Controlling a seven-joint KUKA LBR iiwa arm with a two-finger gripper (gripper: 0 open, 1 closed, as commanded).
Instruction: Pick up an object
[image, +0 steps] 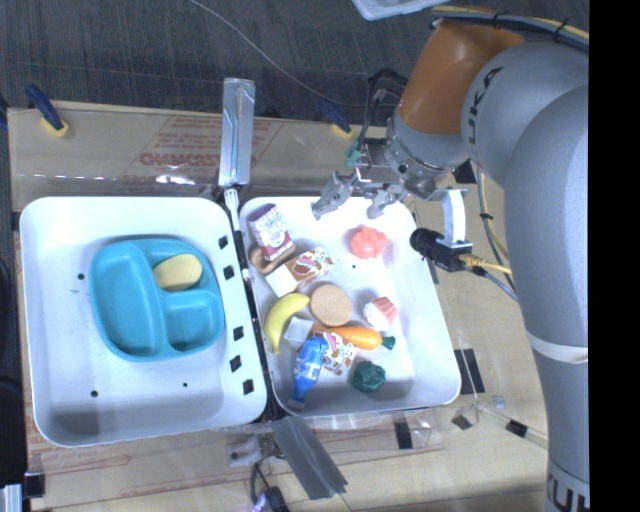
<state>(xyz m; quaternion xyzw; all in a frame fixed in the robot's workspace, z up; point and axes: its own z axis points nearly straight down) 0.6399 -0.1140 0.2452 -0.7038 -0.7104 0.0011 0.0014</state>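
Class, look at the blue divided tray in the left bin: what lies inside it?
One yellow, potato-like object sits in the upper right compartment of the blue divided tray. The other compartments show bare blue plastic. The patch of tray under that object is covered.

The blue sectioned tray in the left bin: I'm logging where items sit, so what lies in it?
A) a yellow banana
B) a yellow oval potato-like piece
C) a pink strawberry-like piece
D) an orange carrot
B: the yellow oval piece rests in the upper right compartment of the blue sectioned tray in the left white bin.
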